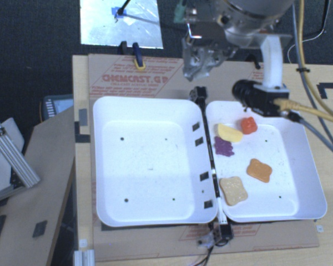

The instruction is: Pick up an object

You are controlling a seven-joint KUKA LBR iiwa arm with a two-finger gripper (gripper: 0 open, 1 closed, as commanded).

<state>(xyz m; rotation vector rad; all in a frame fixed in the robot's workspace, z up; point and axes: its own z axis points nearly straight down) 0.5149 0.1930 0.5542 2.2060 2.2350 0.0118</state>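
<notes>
A: Gripper [198,65] hangs high over the bench's [55,148] far edge; whether it's wide or narrow, I cannot tell.

B: Objects sit well below it in the right white bin [305,165]: red block [248,125], yellow piece [230,132], purple cluster [223,147], orange slab [259,170], tan toast-shaped piece [233,190].

red piece [248,125], yellow piece [229,132], right bin [305,165]

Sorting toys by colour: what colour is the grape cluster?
Purple, seen in the camera view: grape cluster.
</notes>
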